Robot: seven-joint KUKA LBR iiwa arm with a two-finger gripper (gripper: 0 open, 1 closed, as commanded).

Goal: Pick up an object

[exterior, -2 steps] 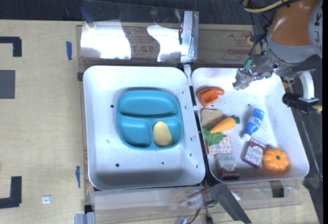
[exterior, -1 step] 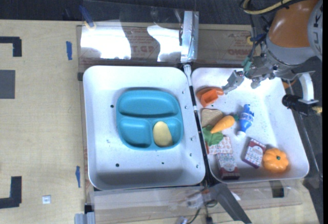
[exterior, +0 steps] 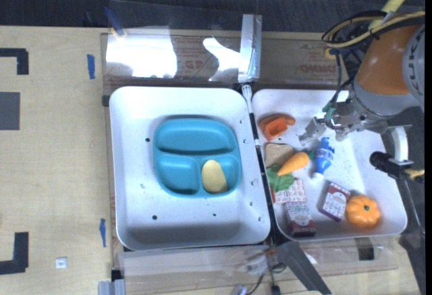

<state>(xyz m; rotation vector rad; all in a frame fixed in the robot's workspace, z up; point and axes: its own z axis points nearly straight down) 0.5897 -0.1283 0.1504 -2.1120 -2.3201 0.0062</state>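
Only illegible print (small carton [exterior: 334, 200])

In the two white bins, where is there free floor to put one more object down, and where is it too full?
Left bin: bare floor on all sides of the blue tray, widest along the left and front walls. Right bin: crowded around the carrot, blue bottle and pumpkin; the gripper hangs over its back part.

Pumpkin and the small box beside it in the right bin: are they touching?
Touching. The camera view shows the orange pumpkin pressed against the small box, with no white bin floor visible between them.
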